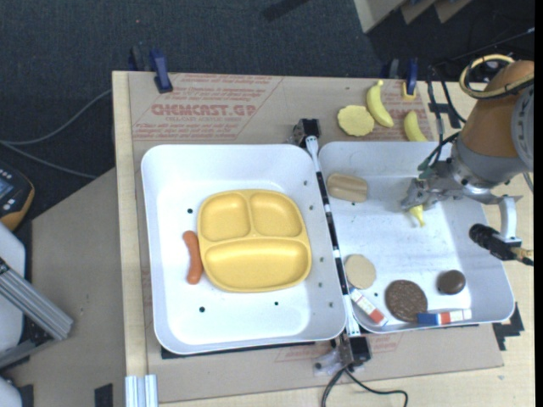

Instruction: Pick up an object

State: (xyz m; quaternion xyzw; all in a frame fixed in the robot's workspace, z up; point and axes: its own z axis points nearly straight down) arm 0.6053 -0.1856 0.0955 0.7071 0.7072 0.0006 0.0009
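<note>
My gripper hangs over the upper middle of the right bin, at the end of the grey arm with its orange band. A small yellow piece lies right under the gripper's tip, touching or nearly touching it. Elsewhere in this bin lie a tan bread-like lump, a pale round cookie, a dark brown round cookie, a small brown disc, a red-white tube and a blue-red marker.
The left bin holds a yellow divided plate with an orange sausage beside it. On the bench behind the right bin lie two bananas and a yellow round piece.
</note>
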